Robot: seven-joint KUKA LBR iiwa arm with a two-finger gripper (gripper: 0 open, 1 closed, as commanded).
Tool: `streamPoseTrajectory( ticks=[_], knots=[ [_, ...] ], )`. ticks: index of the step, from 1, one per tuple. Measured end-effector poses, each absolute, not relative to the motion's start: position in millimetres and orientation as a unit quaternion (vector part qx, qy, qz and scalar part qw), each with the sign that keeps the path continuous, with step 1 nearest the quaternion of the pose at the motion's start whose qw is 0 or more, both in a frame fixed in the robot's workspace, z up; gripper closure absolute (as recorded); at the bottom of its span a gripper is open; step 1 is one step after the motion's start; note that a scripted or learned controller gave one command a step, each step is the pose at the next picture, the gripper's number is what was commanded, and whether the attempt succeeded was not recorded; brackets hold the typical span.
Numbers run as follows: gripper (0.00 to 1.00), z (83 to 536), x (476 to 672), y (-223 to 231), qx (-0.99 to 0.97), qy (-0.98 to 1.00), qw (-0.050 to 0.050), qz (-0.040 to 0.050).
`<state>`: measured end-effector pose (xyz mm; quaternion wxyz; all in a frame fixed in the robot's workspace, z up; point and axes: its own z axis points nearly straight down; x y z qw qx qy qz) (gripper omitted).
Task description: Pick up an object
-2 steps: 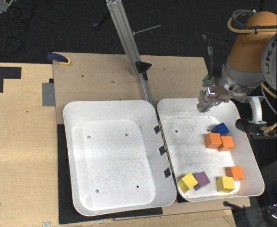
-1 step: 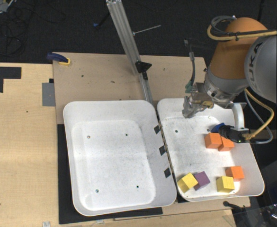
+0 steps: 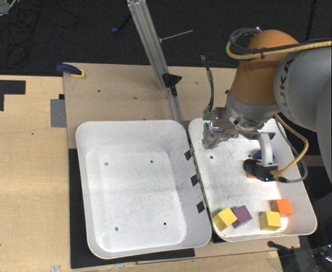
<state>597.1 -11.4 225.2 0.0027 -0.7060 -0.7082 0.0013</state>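
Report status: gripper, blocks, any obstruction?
Gripper over right white bin's far left corner, nothing seen held. Yellow cube, purple cube, second yellow cube, orange cube along near edge. Path unobstructed.

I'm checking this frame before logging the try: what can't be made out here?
- Gripper: its tip is small and blurred in the camera view, so the state of the jaws is unclear.
- Right bin: the arm covers its far right part.
- Blue and orange bits beside the black cable: partly hidden, too small to identify.
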Motion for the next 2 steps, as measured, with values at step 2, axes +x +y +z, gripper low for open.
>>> streamPoseTrajectory(
  ticks=[2],
  knots=[
    [1.0,210,558.2,80,-0.706,-0.708,0.003,0.0016]
  ],
)
